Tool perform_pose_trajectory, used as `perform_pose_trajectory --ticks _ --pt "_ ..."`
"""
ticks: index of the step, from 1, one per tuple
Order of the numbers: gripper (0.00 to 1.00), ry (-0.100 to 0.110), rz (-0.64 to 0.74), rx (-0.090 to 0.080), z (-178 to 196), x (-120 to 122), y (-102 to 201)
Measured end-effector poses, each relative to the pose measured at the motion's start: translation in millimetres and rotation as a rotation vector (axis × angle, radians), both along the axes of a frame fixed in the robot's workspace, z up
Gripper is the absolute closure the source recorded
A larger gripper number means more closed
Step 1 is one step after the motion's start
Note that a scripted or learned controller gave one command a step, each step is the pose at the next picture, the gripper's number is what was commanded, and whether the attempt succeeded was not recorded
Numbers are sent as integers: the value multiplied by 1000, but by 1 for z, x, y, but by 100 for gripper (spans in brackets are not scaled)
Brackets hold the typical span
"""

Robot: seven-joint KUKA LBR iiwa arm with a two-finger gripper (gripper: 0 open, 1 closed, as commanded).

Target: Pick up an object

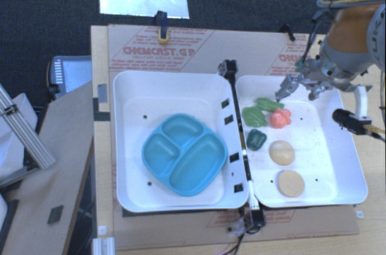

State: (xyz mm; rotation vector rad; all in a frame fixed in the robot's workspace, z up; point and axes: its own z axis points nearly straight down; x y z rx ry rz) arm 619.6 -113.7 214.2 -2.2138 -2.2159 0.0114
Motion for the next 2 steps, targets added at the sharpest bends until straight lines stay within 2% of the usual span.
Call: perform_pose_trajectory --ticks 1,2 --pt "0 -13 2 -1 8 3 0" --pt "0 -14 0 -2 -40 3 -10"
